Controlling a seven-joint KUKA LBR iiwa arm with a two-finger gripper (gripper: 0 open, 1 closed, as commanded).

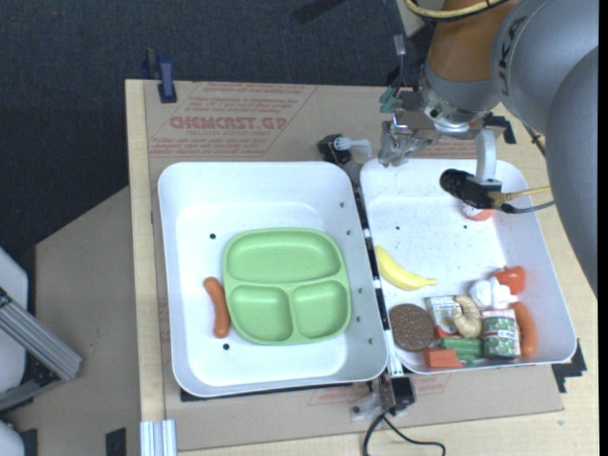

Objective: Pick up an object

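Over the far-left corner of the right-hand shallow white plastic bin [446, 245], the two-finger metal gripper [397, 156] hung off the grey arm's orange-banded wrist, tips about level with the bin's rim. Couldn't tell whether it was spread or closed.

Pickable items all sat in the bins, well apart from the gripper.

Right bin:
- A curved yellow banana [404, 272] lay close to the left wall, roughly halfway down.
- A flat round brown cookie [412, 325] sat just below it.
- The near-right corner held a tight pile, pieces touching:
  - glossy red tomato-like piece [511, 278]
  - white lumpy piece [491, 294]
  - small printed carton [443, 312]
  - knobbly beige peanut-shaped piece [465, 317]
  - green-labelled can [499, 336]
  - orange carrot-shaped stick [525, 331], along the right wall
  - green strip [467, 348]
  - orange-red block [441, 358]
- The floor was speckled with small dark dots.

Left-hand shallow white plastic bin [190, 217]:
- A smooth light-green plastic divided plate [285, 283] with rounded corners had three wells: one wide at the far side, two smaller at the near side.
- A smooth orange-red sausage [219, 307] with rounded ends lay on the bin floor just left of the plate, running far-to-near. Couldn't tell whether it touched the plate.

Both bins sat side by side, inner walls meeting, on a brown cardboard sheet [237, 112] with red print.
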